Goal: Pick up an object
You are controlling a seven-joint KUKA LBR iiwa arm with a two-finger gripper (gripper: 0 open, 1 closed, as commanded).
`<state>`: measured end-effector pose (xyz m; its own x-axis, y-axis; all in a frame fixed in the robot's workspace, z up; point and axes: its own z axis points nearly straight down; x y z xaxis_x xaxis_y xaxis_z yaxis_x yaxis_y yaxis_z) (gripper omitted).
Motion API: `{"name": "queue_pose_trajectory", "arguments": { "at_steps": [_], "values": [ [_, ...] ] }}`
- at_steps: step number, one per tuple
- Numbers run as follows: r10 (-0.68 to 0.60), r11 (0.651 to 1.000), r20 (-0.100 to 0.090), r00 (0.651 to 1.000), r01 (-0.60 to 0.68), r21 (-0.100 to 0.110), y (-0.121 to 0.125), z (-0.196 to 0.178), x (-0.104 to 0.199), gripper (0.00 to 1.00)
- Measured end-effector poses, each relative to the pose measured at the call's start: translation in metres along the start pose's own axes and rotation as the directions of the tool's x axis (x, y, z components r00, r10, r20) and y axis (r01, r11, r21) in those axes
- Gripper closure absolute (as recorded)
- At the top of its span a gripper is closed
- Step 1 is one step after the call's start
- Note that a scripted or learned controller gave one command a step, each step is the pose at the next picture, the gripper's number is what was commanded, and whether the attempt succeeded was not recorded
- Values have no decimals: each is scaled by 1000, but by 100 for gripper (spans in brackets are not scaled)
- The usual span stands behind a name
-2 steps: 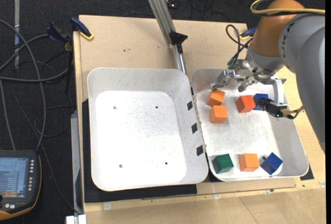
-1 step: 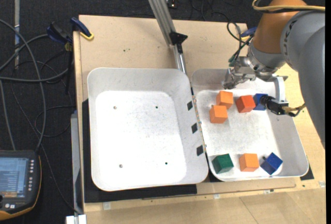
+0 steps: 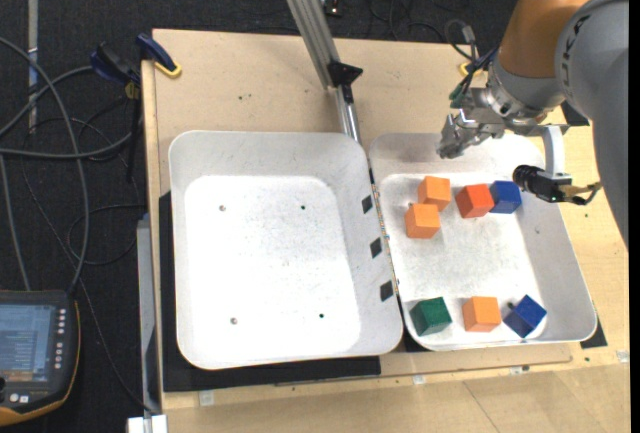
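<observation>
The gripper (image 3: 456, 143) hovers above the right bin's (image 3: 560, 266) far edge, near the orange blocks (image 3: 430, 206), poised to descend.

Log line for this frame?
arm: over right bin far edge | gripper: above blocks, holding nothing seen | nearest: orange block | left bin: no blocks

White bins (image 3: 270, 146), three orange blocks (image 3: 435, 189), red block (image 3: 473, 200), two blue blocks (image 3: 506, 196), green block (image 3: 431, 315)
</observation>
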<state>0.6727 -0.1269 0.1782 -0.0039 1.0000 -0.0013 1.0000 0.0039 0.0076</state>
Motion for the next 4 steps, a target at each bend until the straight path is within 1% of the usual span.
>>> {"name": "queue_pose_trajectory", "arguments": {
  "at_steps": [1, 2, 3, 4],
  "values": [
    [1, 1000, 1, 1000, -1, -1, 2, -54, 0, 100],
    [1, 1000, 0, 1000, -1, 3, 3, -79, 0, 100],
    [-2, 1000, -3, 1000, 2, 9, -21, -66, 45, 100],
    [-2, 1000, -3, 1000, 2, 10, -42, -60, 83, 100]
  ]
}}
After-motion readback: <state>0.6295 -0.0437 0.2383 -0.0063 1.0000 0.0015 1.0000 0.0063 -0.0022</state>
